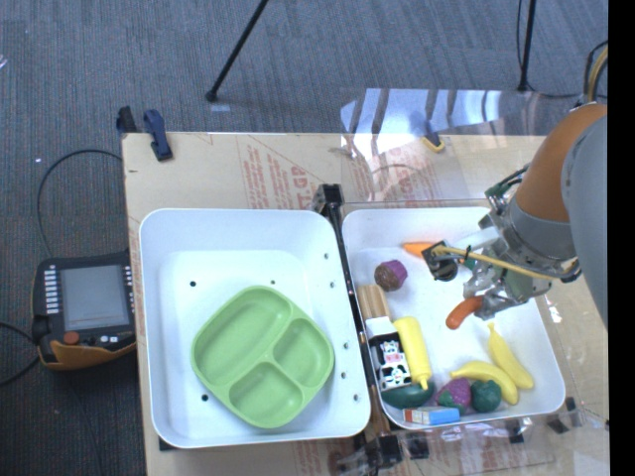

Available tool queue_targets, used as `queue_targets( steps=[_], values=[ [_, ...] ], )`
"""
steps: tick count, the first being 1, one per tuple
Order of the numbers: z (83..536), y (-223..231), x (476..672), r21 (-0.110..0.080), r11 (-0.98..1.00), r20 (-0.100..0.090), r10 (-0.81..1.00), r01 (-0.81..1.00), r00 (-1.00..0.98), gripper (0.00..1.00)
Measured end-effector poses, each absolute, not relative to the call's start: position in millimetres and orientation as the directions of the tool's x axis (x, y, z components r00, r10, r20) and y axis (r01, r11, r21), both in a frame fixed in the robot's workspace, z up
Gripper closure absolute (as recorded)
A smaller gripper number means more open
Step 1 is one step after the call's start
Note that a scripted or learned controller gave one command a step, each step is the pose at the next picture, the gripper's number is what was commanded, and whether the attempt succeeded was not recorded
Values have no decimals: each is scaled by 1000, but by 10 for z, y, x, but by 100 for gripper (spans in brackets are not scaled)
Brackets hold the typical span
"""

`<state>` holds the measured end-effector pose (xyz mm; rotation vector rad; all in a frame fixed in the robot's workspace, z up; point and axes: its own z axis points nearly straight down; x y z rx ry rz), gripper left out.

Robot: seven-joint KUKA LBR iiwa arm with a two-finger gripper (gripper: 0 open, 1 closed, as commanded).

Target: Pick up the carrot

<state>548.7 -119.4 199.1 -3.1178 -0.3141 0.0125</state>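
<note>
Two orange items flank your hand [483,291] in the right bin [551,365]: the carrot [419,248] up-left, a sausage-like piece [462,312] beneath. Finger state: cannot tell. Risk: it takes the wrong one.

Bright, even light; glare on the clear panel [427,117].

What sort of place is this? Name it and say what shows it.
Likely a robot lab: a teach pendant on the carpet, tripod legs behind the bench, toy food in the right bin.
</note>
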Motion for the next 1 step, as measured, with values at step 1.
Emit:
queue_targets(
  steps=[1],
  values=[
    [1992,-1194,5487,-8,-980,-7,200,200,980,0]
  ],
)
